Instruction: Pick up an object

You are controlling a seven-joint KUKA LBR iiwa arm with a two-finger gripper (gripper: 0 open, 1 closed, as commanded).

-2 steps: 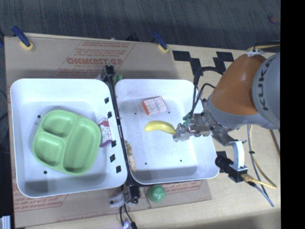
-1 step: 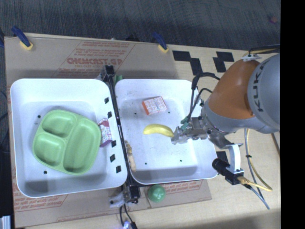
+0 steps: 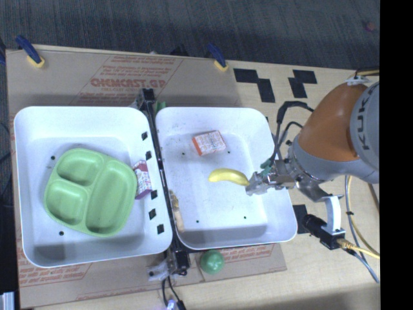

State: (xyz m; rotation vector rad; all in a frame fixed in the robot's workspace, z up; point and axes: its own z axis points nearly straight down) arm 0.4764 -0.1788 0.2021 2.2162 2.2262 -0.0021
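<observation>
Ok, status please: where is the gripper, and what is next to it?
Gripper low in right bin, at banana tip. Orange box apart, nothing blocking.

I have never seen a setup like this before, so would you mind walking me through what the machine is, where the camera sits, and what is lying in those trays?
Gladly. The single picture comes from one camera fixed above the bench, looking down at a slant. The grey and orange shape on the right is a robot arm; its end effector is the small part at its tip, low over the right bin. Its job is to pick up an object.

Two shallow white bins sit side by side on cardboard. The right one holds a yellow banana, whose end is right beside the end effector, and a small orange and white packet. I cannot tell whether the banana is gripped. The left bin holds a green divided plate and a small wrapper at its edge. A green ball lies outside the bins, at the front.
</observation>
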